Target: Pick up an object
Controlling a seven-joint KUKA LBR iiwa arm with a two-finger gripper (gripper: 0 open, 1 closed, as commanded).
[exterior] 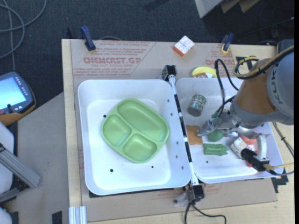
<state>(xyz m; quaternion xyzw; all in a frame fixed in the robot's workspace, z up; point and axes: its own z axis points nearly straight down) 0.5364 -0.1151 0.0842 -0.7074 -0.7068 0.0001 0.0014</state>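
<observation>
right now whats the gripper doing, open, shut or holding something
Gripper: low in the right bin, right above a small green object; open or shut cannot be told, and no grasp is visible.

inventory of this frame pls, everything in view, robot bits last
bins: 2, white, side by side on the bench
divided plate: 1, green, in the left bin
can: 1, grey with green label, upper part of right bin
green block: 1, green, right bin, below the pincer
round green item: 1, green, right bin, at the pincer
small box: 1, orange and white, bench behind the bins
yellow item: 1, yellow, behind right bin
clamps: 2, blue, bench back edge
arm: 1, grey, orange band, over right bin
pincer: 1, metal, low in right bin
</observation>
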